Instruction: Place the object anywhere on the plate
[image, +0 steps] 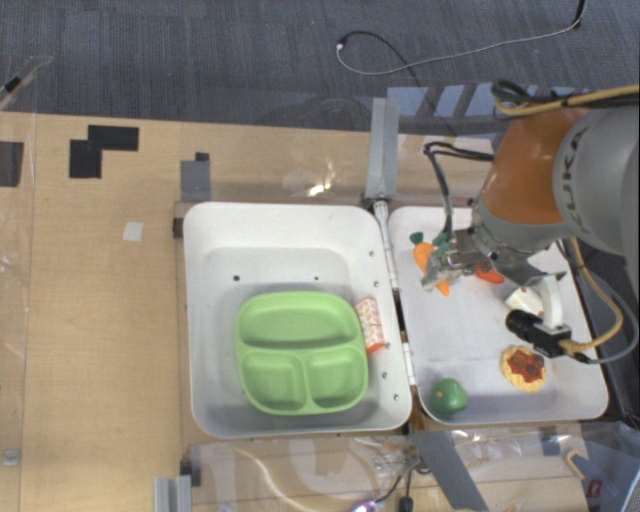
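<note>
Two white bins stand side by side on a wooden bench (90, 320). In the left bin (270, 245) a small red-and-white packet (369, 323) lies near the right wall. In the right bin (460, 335) a green ball (448, 396) sits at the front edge, and a small toy pizza (524, 367) lies to its right. A thin cable (400, 62) curls on the grey floor behind the bench.

The only lettering I can make out is on the grey arm (600, 170) at the right edge: dark capitals running down its casing, "KU" legible, the rest cut off or turned away. A small packet (369, 323) beside the green plate (300, 350) carries a red-and-white print, too small to read.
</note>
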